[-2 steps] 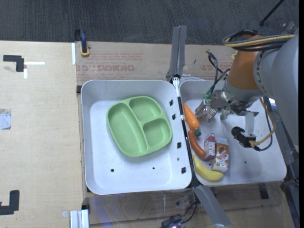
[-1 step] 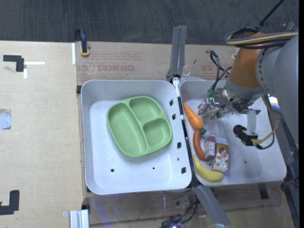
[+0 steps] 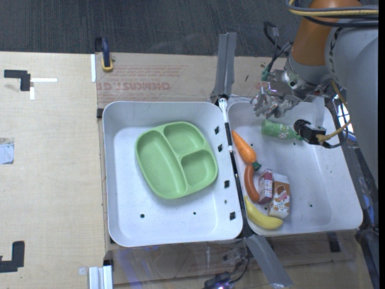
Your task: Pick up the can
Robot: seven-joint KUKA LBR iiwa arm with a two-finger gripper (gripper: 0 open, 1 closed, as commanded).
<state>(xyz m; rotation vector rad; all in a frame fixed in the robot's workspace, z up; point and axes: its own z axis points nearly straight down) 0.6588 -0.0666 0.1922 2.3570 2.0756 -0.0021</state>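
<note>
The can (image 3: 279,129) is green and lies on its side near the back of the right bin (image 3: 325,185). My gripper (image 3: 271,105) hangs from the orange-banded wrist at the bin's back left corner. In this view it sits just beyond the can and a little to its left. Nothing shows in the gripper's hold. The arm comes in from the upper right and covers the bin's back right corner.
In the right bin, along its left wall, lie a carrot (image 3: 244,147), a sausage (image 3: 251,184), a banana (image 3: 262,217) and a small carton (image 3: 280,197). The left bin (image 3: 120,179) holds a green divided plate (image 3: 176,159). A black cable connector (image 3: 310,131) hangs beside the can.
</note>
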